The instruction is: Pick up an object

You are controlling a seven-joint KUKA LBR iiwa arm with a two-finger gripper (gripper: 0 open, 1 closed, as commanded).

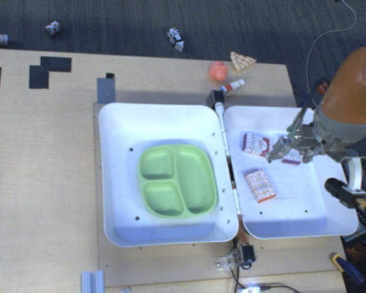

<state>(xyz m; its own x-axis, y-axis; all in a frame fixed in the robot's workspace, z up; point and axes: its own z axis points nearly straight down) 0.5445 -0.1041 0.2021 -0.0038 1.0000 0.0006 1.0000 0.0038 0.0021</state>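
Three small red-and-white packets lie in the right bin [329, 215]. One packet [255, 144] is at the back left and another packet [260, 185] lies nearer the front. The third packet [292, 158] sits directly under my gripper [289, 150]. The gripper hangs low over the middle of this bin and is open, with a finger on each side of the third packet. The packet rests on the bin floor and the arm partly hides it.
The left bin [118, 163] holds a green divided plate [177, 179]. An orange ball [218, 71], a pizza-slice toy [242, 60] and a small tube [234, 86] lie on the bench behind the bins. The arm's orange band [354, 90] looms over the right bin's right side.
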